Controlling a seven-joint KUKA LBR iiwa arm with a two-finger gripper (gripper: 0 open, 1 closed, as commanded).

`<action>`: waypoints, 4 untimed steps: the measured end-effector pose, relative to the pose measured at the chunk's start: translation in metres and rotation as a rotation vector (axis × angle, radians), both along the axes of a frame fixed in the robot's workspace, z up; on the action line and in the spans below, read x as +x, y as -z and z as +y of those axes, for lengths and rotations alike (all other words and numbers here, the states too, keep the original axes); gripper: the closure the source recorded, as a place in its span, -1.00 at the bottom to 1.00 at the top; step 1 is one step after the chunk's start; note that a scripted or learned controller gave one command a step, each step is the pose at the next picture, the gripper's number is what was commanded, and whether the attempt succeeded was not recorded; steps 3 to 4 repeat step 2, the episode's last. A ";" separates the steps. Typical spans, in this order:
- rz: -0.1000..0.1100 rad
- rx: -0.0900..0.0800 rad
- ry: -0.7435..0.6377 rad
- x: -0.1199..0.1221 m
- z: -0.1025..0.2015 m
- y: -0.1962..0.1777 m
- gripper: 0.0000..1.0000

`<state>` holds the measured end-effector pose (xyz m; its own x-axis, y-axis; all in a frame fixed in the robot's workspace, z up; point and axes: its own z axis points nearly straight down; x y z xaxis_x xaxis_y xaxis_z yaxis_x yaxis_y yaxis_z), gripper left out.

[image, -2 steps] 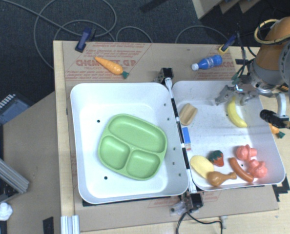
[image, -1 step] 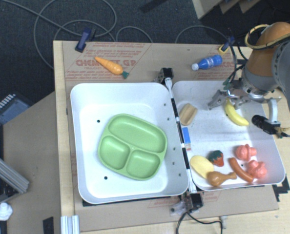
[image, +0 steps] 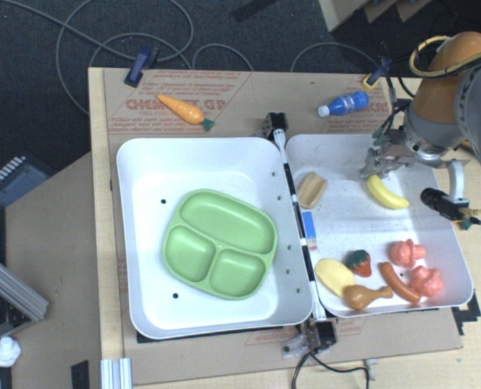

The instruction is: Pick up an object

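Observation:
My gripper (image: pixel 382 165) hangs low over the far part of the right bin (image: pixel 338 148), coming in from the right under the grey arm and its orange band. Its tip is right at the upper left end of a yellow banana (image: pixel 388 194), which lies flat on the bin floor. I cannot see whether it touches the banana. Also in this bin are a tan bread piece (image: pixel 311 190), a pale yellow fruit (image: pixel 334 275), a strawberry (image: pixel 357 260), a brown drumstick (image: pixel 365 297), an orange sausage (image: pixel 398 283) and two pink toys (image: pixel 406 253).
The left bin (image: pixel 143 168) holds a green divided plate (image: pixel 219 243). A carrot (image: pixel 184 109) and a blue bottle (image: pixel 346 104) lie on the bench behind the bins. A blue strip (image: pixel 308 225) sits by the divider between the bins.

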<state>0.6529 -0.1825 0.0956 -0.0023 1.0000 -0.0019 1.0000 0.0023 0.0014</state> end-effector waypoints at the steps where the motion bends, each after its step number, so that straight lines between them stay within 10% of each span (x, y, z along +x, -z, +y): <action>1: 0.001 0.003 0.001 -0.041 0.058 -0.057 1.00; 2: 0.002 0.003 0.001 -0.083 0.116 -0.117 1.00; 4: 0.002 0.003 0.001 -0.083 0.116 -0.117 1.00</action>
